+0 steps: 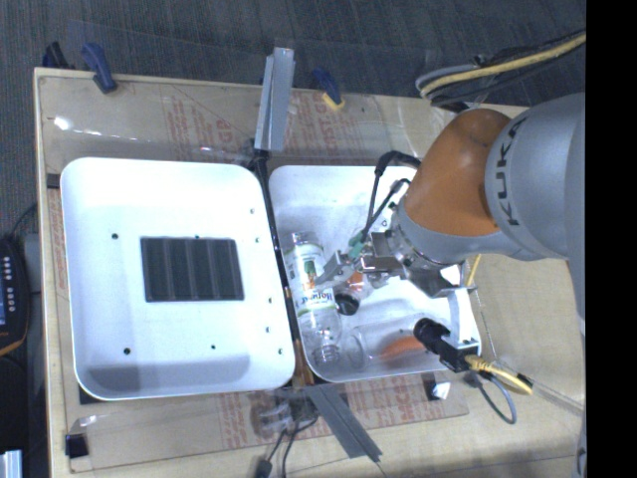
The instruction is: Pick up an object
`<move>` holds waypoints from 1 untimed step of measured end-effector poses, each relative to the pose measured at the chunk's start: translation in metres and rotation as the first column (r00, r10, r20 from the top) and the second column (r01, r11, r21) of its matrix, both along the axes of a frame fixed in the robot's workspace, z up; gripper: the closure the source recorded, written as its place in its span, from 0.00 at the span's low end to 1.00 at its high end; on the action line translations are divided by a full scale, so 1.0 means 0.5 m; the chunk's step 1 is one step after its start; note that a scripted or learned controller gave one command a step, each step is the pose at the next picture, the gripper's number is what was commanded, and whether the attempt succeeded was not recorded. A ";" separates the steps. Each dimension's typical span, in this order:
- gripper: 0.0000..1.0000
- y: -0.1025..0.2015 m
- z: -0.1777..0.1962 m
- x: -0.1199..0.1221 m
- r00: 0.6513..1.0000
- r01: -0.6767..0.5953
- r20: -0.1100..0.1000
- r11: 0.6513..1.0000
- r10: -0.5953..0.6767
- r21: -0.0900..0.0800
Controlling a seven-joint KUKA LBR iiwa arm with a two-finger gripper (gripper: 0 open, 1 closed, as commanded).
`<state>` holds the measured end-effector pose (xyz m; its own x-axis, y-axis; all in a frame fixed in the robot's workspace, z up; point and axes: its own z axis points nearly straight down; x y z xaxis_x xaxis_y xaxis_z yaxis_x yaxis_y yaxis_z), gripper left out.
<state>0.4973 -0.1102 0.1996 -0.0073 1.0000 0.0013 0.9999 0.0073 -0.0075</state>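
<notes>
Clear plastic is your trouble here: the bottle [313, 292] with the green-and-white label lies on its side in the right bin [299, 192], hard against that bin's left wall, cap end toward the far side and its transparent base toward the near edge. The gripper [356, 267] hangs low over the middle of that bin, just to the right of the bottle, with the arm [498, 187] reaching in from the right. You cannot tell from this view how wide the gripper stands or whether anything is caught in it — cables and brackets crowd the spot.

Watch 3 risks. First, the bottle is round and slick, so a closing grip set off its centre would likely squeeze it out sideways or roll it along the wall. Second, the wall itself leaves little room on the bottle's left, so a descent there could strike the rim. Third, small things lie near — a dark piece with an orange spot [350, 292] just beside the gripper, and an orange item [400, 348] toward the near side — either could be nudged instead. The left bin [90, 267] holds only a dark ribbed panel [192, 268].
</notes>
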 end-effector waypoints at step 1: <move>0.00 -0.102 -0.137 0.080 0.995 -0.089 0.032 0.996 0.090 -0.026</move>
